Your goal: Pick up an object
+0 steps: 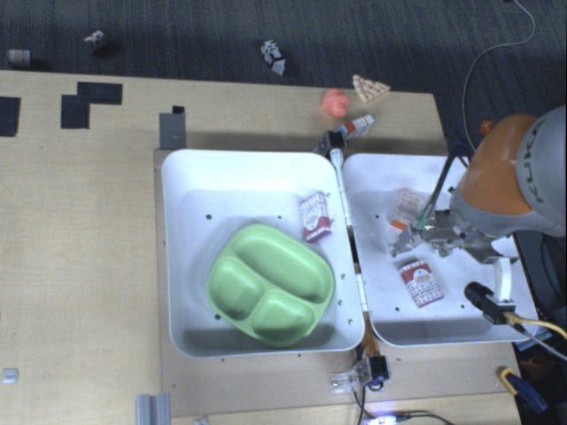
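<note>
Hovering gripper [409, 237], finger state indiscernible, above the right bin's [390, 326] centre; the red-white packet [422, 283], light and crinkly, suits an edge-to-edge pinch.

The arm [518, 180] is cut off by the right edge. The gripper [415, 237] is blurred, so its fingertips are hard to make out. It partly covers a clear packet [407, 205]. Small bits on the floor [177, 25] are too tiny to identify.
</note>
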